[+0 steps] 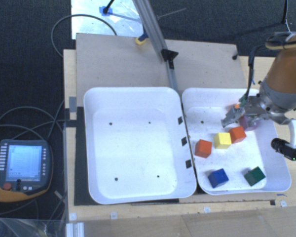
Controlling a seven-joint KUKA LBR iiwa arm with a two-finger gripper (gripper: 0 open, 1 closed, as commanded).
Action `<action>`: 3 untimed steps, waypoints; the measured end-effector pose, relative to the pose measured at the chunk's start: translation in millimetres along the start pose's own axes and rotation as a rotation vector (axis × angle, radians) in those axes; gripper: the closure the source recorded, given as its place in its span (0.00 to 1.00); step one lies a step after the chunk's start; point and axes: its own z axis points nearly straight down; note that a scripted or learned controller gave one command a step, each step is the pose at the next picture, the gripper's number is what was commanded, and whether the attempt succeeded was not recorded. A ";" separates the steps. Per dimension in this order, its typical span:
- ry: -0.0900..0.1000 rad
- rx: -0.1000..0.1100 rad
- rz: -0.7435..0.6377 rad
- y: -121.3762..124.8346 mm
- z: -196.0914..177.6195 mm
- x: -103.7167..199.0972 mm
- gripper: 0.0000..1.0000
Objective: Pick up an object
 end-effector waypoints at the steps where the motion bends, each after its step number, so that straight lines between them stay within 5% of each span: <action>1: 0.000 -0.001 0.001 0.1 -0.2 0.0 0.00; 3: -0.007 -0.008 0.004 11.4 90.5 -4.7 0.00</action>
